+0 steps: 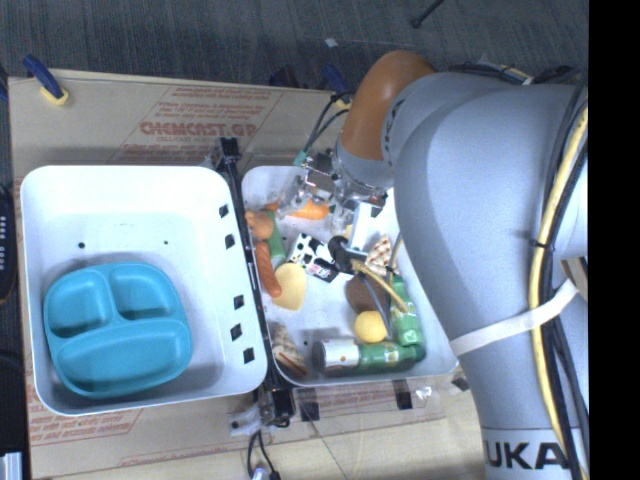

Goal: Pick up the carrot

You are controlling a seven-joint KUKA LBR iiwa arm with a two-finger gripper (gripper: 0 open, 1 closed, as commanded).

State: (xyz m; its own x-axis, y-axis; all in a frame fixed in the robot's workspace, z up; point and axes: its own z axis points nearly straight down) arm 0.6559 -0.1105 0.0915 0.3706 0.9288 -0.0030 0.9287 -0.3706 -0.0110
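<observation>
Camera view: the grey arm point(480, 218) comes in from the right and covers most of the right bin's point(262, 183) right side. Orange band point(385, 93) sits above the wrist, over the bin's far edge.

Gripper point(325, 200) is down in the right bin's far end. An orange carrot point(312, 210) sits right at the fingertips, near the far edge of that bin. Cannot tell from this slant if the carrot is between the fingers or just beside them; jaw state not readable.

Rest of the right bin is cluttered. A hot dog point(266, 266) lies along the left wall. A pale yellow pear-like fruit point(291, 286) is just beside it. A black-and-white patterned item point(315, 261) is in the middle. A lemon point(371, 326) and a green bottle point(365, 354) are toward the near edge, the bottle lying on its side. A brown item point(360, 293) is just beyond the lemon.

Left bin point(120, 188) holds a blue divided plate point(117, 326) in its near-left corner.

Both bins sit on a cardboard sheet point(190, 118) with red print. A blue clamp point(45, 78) is at its far-left corner.
</observation>
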